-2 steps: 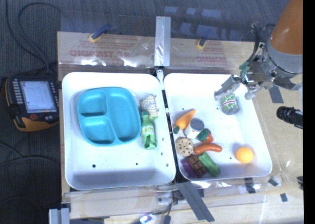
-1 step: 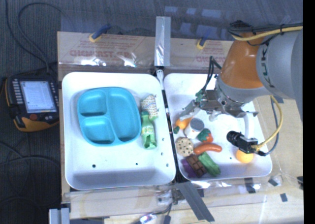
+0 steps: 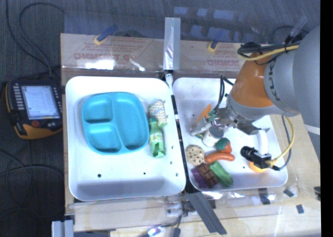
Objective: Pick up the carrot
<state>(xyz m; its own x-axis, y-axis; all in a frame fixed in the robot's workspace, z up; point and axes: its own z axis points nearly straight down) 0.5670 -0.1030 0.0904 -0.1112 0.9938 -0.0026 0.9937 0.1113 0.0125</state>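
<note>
1. I find the carrot point(image 3: 207, 111) lying in the right bin point(image 3: 276, 176), upper left of the gripper point(image 3: 210, 124).
2. Jaw state: I cannot tell.
3. I advise centring over the carrot, clear of neighbouring toys, before closing.

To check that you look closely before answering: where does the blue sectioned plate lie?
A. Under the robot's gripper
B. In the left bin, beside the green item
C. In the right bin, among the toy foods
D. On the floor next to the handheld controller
B: the blue sectioned plate rests in the left bin, with the green item just beside its right edge.
</note>
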